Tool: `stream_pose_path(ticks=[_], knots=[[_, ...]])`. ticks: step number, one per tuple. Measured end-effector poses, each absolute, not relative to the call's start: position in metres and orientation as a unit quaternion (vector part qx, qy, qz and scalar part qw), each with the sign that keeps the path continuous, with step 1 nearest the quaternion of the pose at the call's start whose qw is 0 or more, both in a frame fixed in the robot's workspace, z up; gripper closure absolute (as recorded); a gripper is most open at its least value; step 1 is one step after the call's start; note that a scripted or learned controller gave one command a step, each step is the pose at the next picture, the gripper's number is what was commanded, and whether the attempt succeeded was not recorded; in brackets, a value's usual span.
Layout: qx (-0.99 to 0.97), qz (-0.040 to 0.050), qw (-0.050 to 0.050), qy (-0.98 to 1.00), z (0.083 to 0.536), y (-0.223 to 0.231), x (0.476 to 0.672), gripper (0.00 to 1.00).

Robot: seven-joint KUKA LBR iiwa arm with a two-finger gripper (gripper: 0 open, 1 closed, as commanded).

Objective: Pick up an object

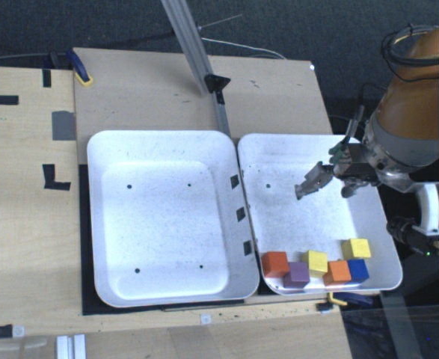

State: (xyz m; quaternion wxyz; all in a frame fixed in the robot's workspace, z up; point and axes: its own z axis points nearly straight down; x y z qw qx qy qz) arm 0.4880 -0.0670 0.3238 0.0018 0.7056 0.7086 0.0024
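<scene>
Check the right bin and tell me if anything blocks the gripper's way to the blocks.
Nothing visible does. The gripper hangs over the right bin, and the bare white floor runs from under it to the blocks along the near wall: orange block, purple block, yellow block.

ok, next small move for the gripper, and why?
Probably travel toward the near edge of the right bin, then descend. The gripper hangs over bare floor mid-bin, while the blocks, such as the orange block and yellow block, cluster along that edge.
</scene>
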Motion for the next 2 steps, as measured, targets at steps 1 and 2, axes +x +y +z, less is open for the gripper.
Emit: stream_pose_path(ticks=[1, 2], knots=[[0.706, 0.0003, 0.000, 0.708, 0.334, -0.051, 0.483, 0.00], [0.708, -0.0008, 0.000, 0.706, 0.340, -0.091, 0.482, 0.00]])
